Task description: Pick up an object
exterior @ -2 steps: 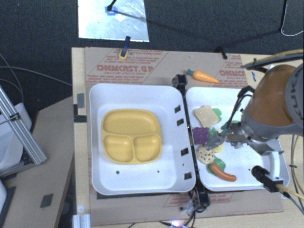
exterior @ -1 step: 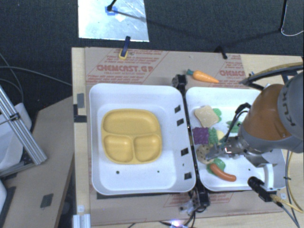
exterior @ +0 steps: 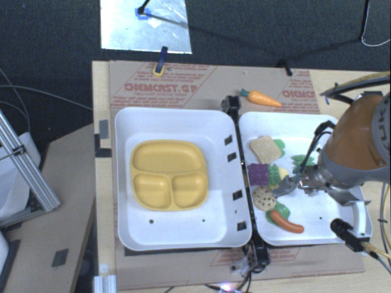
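Toy food clustered at right bin left edge; gripper low among it, jaw state cannot be told; yellow tray in left bin.

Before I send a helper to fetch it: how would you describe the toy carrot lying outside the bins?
Start at the right bin, the one the arm reaches into, and look just past its far rim onto the cardboard sheet. The carrot lies there on its side, orange with a green stub. Unlike the orange toy inside that bin, it sits outside both bins, alone.
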Tool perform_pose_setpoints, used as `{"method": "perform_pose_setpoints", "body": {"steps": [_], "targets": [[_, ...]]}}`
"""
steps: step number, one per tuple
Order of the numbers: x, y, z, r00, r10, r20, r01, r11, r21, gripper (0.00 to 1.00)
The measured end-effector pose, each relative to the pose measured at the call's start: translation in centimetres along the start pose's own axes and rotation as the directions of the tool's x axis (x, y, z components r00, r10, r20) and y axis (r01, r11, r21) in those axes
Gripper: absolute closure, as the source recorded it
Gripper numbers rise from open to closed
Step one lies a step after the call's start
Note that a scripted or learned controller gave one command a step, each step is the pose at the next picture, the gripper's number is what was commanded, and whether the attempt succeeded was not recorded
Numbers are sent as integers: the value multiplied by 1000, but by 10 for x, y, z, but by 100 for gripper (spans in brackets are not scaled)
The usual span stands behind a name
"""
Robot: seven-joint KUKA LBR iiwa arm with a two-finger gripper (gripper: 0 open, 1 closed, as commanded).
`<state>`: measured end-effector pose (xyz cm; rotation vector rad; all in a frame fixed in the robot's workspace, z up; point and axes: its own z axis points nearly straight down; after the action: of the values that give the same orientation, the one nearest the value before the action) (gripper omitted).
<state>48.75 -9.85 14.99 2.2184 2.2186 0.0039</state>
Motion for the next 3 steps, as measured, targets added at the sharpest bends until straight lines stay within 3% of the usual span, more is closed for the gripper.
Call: {"method": "perform_pose_setpoints", "body": {"steps": [1,2,3], "targets": [[12,1,-93,1000,-6,0,6,1000,-4,0],[4,44,19,1000,-3,-1,3,1000,7,0],[4,44,3,1000,-4,-1,4,1000,2,100]]}}
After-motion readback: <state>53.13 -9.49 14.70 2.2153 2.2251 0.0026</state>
